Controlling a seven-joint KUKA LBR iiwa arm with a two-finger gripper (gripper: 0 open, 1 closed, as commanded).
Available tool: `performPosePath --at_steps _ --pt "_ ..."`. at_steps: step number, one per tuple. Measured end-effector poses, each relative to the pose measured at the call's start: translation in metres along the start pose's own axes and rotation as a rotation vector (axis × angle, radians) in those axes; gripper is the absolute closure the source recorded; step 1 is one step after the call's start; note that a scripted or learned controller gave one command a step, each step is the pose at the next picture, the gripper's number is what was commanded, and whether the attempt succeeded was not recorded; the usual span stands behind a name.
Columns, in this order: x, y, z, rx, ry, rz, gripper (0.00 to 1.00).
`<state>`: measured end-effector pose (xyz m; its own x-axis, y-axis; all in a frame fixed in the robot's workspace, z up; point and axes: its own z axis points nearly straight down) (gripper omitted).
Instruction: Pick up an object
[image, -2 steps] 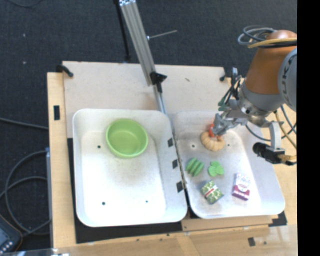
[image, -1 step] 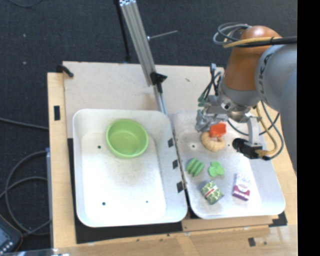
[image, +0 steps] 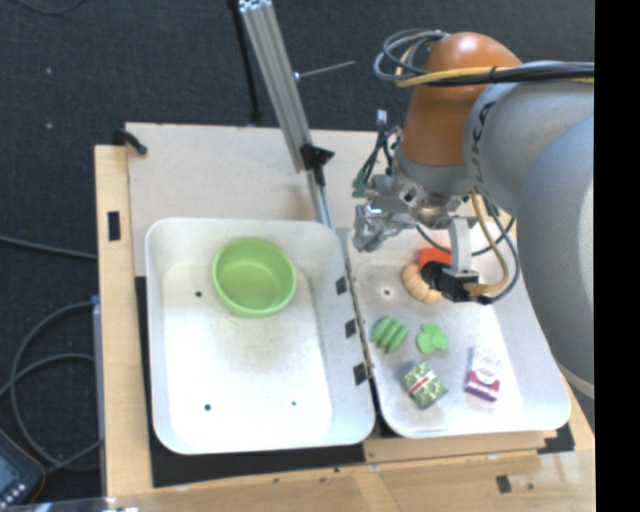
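Tan, curved toy pastry lies in the upper part of the right white bin, the item nearest the gripper; a small orange piece of unclear kind touches its upper side.

Progress: no pick is made. The gripper hangs over the upper left corner of the right bin, close to the wall shared with the left white bin, and nothing shows in its grasp. Whether it is released or clenched cannot be told from this angle.

Remaining, in my judgement: choose an item, come down on it, close, and lift. All of the task is outstanding.

Other candidates in the right bin: a green ribbed toy, a green clover-shaped piece just beside it, a small green-and-red packet and a white-and-purple carton lower down. A light green plastic bowl sits upright in the left bin, alone.

Surface: both bins rest on a pale wooden board. Room: dark carpet around it, a slanted aluminium post behind, and loose cables on the floor.
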<state>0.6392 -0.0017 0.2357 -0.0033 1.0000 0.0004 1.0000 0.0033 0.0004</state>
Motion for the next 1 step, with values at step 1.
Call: performPosePath --at_steps 1 --pt "0.0524 0.0127 -0.0108 0.001 0.001 0.0 1.0"
